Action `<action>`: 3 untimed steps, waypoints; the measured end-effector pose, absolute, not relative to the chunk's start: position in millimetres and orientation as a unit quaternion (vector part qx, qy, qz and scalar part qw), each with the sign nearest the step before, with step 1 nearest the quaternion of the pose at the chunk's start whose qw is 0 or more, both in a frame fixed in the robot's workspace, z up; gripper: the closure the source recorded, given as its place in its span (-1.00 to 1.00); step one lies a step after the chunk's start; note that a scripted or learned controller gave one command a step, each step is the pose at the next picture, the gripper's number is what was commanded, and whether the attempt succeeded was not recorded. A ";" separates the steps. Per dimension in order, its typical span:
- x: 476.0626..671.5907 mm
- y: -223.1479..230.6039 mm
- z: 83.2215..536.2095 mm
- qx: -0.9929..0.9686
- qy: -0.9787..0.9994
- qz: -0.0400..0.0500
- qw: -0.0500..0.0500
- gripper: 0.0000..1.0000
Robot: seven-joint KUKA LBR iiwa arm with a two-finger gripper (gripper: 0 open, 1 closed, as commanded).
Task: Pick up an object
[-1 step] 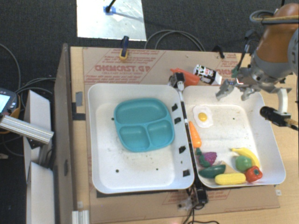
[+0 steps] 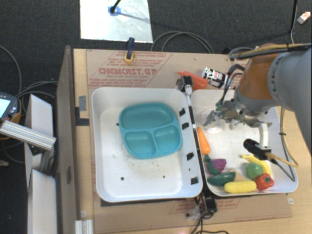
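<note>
The hand (image 2: 219,118) is seen above the toy carrot (image 2: 203,139), which lies just below-left, long axis toward the purple vegetable (image 2: 218,165); finger spacing cannot be told.

camera view: fixed overhead | slanted down | both bins (image 2: 105,145) framed | arm (image 2: 287,77) from right

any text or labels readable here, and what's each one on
"CHEMCAST GP": red print on the brown board under the bins, just behind the left bin; the last letters are uncertain.
Smaller red lines above and below that print: too blurred to read.
Black-and-white label behind the right bin: too small to read.
</note>
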State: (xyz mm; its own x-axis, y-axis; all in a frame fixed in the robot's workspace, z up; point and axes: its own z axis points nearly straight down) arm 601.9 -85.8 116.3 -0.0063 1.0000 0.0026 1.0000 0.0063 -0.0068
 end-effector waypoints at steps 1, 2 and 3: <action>672.5 -152.6 153.4 -0.707 -0.707 -0.003 -0.006 -1.00; 616.8 -89.9 130.6 -0.705 -0.710 0.001 0.002 -1.00; 619.0 -88.2 83.9 -0.705 -0.709 0.000 -0.001 -1.00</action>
State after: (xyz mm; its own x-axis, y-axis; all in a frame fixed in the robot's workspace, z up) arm 619.0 -88.2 83.9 -0.0049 1.0000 -0.0002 1.0000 0.0049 0.0013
